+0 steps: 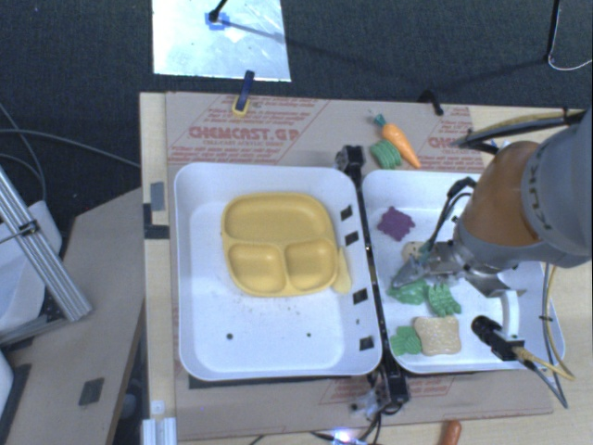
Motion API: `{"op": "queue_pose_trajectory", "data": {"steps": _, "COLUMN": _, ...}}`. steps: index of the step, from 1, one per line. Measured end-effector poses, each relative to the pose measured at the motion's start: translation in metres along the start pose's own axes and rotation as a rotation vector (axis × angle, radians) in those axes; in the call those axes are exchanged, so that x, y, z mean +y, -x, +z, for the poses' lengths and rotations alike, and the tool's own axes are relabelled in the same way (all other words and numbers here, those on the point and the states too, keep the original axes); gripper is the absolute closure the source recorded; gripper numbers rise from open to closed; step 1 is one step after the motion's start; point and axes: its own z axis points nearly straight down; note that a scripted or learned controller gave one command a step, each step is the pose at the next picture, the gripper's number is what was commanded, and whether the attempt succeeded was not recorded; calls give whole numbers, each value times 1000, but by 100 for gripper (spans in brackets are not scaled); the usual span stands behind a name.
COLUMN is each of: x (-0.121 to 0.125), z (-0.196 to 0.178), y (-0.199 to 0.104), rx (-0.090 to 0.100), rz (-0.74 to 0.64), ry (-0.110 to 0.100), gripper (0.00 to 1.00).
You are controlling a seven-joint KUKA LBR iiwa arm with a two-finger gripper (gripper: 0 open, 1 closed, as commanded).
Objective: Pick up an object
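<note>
The gripper (408,276) hangs low in the right bin (519,182), its metal fingers (414,269) pointing toward the bin's left wall, their tips just above a green leafy toy (410,293). Whether the fingers are apart or together cannot be told from this angle, and nothing shows between them. The grey arm (547,202) with its orange band (496,197) reaches in from the right.

Around the tool lie small soft-looking toys: a purple piece (397,222) above it, a bumpy green block (444,299) just beside the leafy one, and near the bottom edge a tan waffle-textured biscuit (437,336) touching another green leaf (405,342).

The left bin (204,341) holds a yellow plastic tray (280,244) with rounded corners and three compartments. Both bins are shallow, white and smooth, sitting on brown cardboard (278,128) printed with red lettering. A toy carrot (400,139) and a green piece (385,155) rest on the cardboard behind the right bin. Beyond the bench is dark carpet (74,44) with a shiny silver sheet (220,28) laid on it.
</note>
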Motion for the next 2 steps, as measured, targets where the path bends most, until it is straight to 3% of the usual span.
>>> {"op": "queue_pose_trajectory", "data": {"steps": 1, "x": 5, "z": 0, "y": -14, "rx": -2, "rz": -2, "ry": 2, "gripper": 0}}
{"op": "queue_pose_trajectory", "data": {"steps": 2, "x": -46, "z": -105, "y": -91, "rx": 2, "rz": -7, "ry": 7, "gripper": 0}}
